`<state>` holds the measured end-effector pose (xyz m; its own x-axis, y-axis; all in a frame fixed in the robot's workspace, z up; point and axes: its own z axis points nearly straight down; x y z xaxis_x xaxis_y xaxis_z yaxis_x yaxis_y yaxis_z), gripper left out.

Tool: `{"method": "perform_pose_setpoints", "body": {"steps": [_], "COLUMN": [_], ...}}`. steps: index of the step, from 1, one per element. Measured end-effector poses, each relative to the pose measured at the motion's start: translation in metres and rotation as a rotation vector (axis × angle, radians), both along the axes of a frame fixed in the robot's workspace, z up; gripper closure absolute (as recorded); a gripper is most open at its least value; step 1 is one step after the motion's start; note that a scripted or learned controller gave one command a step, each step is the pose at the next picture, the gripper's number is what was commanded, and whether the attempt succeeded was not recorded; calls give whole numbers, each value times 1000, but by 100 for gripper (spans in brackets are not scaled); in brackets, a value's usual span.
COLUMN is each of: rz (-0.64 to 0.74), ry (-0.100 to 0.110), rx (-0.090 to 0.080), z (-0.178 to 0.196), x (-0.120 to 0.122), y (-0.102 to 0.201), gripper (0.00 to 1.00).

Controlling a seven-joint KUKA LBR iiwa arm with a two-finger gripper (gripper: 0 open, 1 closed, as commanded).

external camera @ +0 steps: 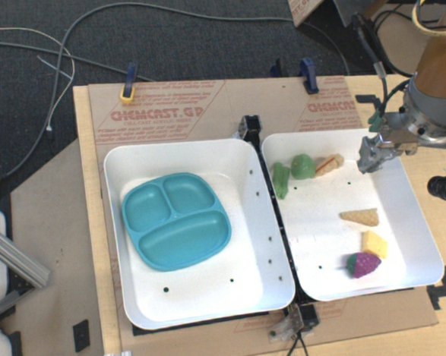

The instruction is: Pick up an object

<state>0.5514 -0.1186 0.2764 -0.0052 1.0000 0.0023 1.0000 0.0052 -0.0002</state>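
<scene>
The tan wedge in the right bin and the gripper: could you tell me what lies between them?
Nothing: in the camera view, only bare white bin floor separates the gripper from the tan wedge.

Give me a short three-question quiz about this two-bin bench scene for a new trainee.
1. True or false: the teal three-compartment plastic plate lies in the left white bin.
2. Which item lies nearest the hand? A) tan wedge-shaped toy slice B) tan and red toy piece C) purple toy grape cluster
3. Fill in: the yellow toy block touches the ____ grape cluster.

Key: 1 true; 2 B; 3 purple.
</scene>
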Motion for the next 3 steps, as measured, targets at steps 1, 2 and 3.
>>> {"method": "perform_pose_setpoints", "body": {"steps": [1,2,3], "rz": [1,2,1], "ry": [3,2,5], "rx": [2,1,1], "z": [-18,-16,-39], "x": [5,5,3], "y": [60,114,170], "gripper": [100,100,100]}}
